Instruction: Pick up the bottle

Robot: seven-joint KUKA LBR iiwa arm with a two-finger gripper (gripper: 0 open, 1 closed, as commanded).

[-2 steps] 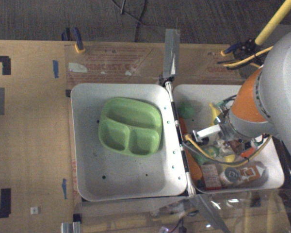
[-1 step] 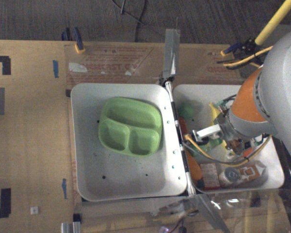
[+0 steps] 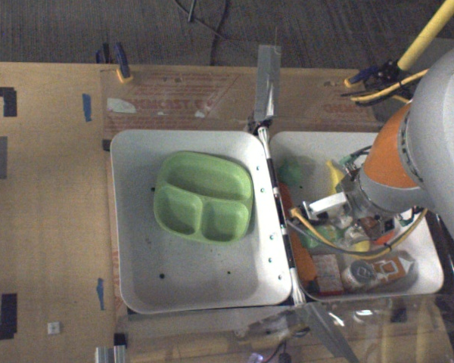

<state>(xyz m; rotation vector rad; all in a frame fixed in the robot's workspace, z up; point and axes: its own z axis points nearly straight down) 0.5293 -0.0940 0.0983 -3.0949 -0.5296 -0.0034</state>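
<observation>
Where it lies flat, the bottle [image 3: 377, 271] looks clear with an orange label; gripper [image 3: 346, 221] state unclear.

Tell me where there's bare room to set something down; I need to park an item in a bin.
The left bin has bare floor around the green plate: a strip along its left wall and a broad patch along the front. The right bin is crowded with the bottle, other items and the arm.
</observation>
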